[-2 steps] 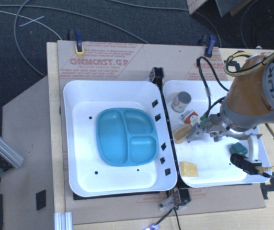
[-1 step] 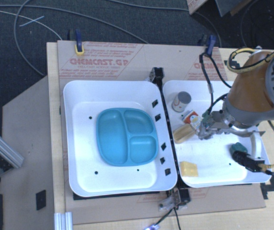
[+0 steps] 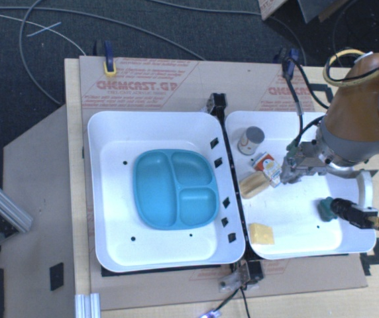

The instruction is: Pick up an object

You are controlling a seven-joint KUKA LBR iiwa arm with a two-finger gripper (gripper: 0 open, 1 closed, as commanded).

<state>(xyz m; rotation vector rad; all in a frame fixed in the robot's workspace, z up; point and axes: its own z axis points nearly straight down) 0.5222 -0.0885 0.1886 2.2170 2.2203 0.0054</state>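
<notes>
My gripper (image 3: 290, 169) hangs low over the right bin (image 3: 295, 244), near its middle, with the grey and orange arm reaching in from the right. Just left of it lies a small red and white object (image 3: 266, 163), very close to the gripper tip. A tan oblong piece (image 3: 254, 186) lies below and left of that, against the bin's left side. A grey cylinder (image 3: 251, 140) stands toward the bin's far left corner. A yellow block (image 3: 261, 233) rests near the front left corner. A small green object (image 3: 325, 209) lies at the right.
The left bin (image 3: 110, 230) holds a blue divided plate (image 3: 175, 189) in its middle. A black divider with clips (image 3: 224, 177) runs between the two bins. Cables trail over the dark floor behind the bench.
</notes>
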